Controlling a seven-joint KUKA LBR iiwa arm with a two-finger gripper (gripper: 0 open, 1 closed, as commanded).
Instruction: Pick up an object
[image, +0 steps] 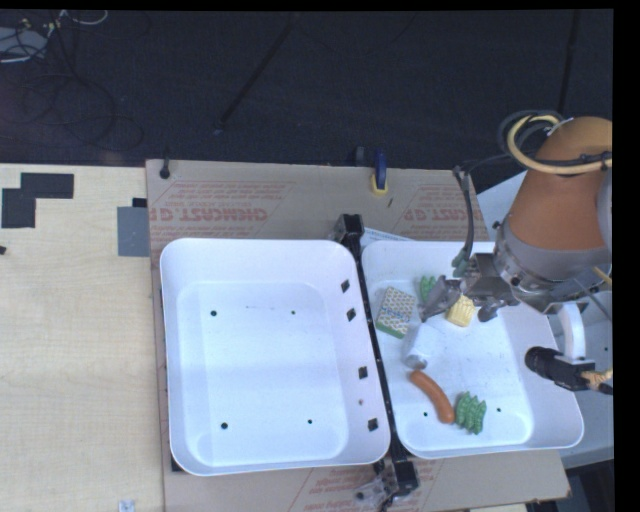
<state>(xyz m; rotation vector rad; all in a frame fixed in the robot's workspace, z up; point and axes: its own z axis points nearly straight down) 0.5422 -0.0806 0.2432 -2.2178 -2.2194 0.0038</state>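
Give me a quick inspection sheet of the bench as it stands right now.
Surface: cardboard-topped bench bearing two white bins, left bin and right bin.
Job's things: in the right bin, orange carrot, green piece, checkered block, pale yellow piece, small green piece.
Clutter: nothing seen.
Grippers: gripper low over the right bin by the pale yellow piece; grasp unclear.
Cables: yellow loop atop the arm; dark cables at top left.
Surroundings: dark floor behind, pale panel on the left.

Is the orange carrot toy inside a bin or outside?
Inside. The orange carrot toy lies flat on the floor of the right white bin, beside a green leafy toy.
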